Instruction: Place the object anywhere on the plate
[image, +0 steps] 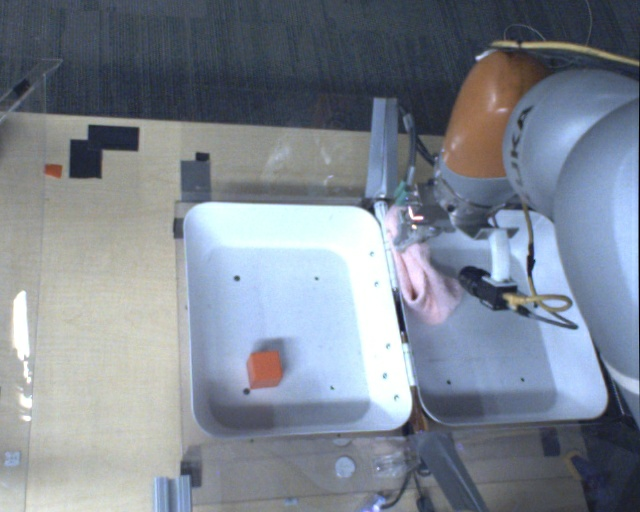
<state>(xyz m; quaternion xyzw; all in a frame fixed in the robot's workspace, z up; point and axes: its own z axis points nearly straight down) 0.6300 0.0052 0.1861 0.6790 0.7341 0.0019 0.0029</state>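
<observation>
A soft pink cloth-like object (428, 288) hangs at the left edge of the right bin (500, 390), next to the wall between the two bins. Its top end is pinched in my gripper (406, 230), which is shut on it right above that wall. The rest of the cloth droops down and to the right of the fingers. The grey arm with its orange band (490, 100) reaches in from the upper right and hides the back of the right bin.
A small orange cube (265, 369) lies in the front left part of the left bin (290, 250). A black cable clip and yellow cable (500, 292) hang off the wrist over the right bin. Metal brackets (380, 150) stand behind the bins.
</observation>
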